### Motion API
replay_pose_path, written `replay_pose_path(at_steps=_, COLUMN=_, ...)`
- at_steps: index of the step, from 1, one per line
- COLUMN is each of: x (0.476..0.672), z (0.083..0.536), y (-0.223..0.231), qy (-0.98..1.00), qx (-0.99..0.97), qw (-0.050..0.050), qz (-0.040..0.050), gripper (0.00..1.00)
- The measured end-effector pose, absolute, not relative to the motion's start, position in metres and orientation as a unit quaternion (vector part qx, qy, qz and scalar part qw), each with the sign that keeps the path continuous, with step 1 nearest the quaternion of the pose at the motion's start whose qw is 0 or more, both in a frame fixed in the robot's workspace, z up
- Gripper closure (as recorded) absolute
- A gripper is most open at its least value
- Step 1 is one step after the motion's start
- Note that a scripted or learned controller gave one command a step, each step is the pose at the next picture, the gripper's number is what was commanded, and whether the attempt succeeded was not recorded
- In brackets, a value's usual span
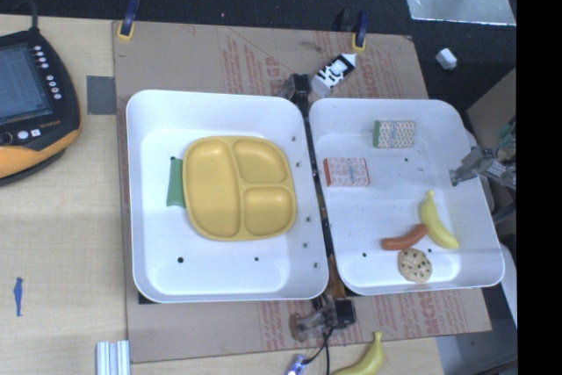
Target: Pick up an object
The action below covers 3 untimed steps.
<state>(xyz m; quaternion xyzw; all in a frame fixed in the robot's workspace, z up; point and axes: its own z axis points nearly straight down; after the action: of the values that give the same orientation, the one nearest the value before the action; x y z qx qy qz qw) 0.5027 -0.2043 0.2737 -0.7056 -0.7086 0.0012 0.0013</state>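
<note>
A: Yellow is your nearest mark; the banana [437,221] lies in the right bin [457,114] just below and a little to the camera-left of the gripper [474,164], with the sausage [405,236] touching its lower end and the cookie [414,264] just beyond that.

B: So how should you take it?

A: Come down over the banana's middle, clear of the sausage, so you lift one thing alone; close across its narrow width, not along its curve.

B: And the gripper now?

A: It sits at the bin's right rim, nothing visibly between its tips; whether it is spread or closed I cannot tell. The two small boxes [346,172] lie well off to its camera-left.
</note>
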Motion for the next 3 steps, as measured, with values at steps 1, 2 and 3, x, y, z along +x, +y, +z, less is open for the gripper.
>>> replay_pose_path(at_steps=1, x=0.49, z=0.103, y=-0.211, qy=-0.709, qx=-0.705, qw=0.003, qz=0.0018, gripper=0.0)
replay_pose_path(at_steps=2, x=0.491, z=0.114, y=-0.213, qy=-0.711, qx=-0.703, qw=0.002, qz=0.0021, gripper=1.0)
replay_pose_path(at_steps=3, x=0.491, z=0.114, y=-0.213, qy=-0.711, qx=-0.703, qw=0.002, qz=0.0023, gripper=0.0)
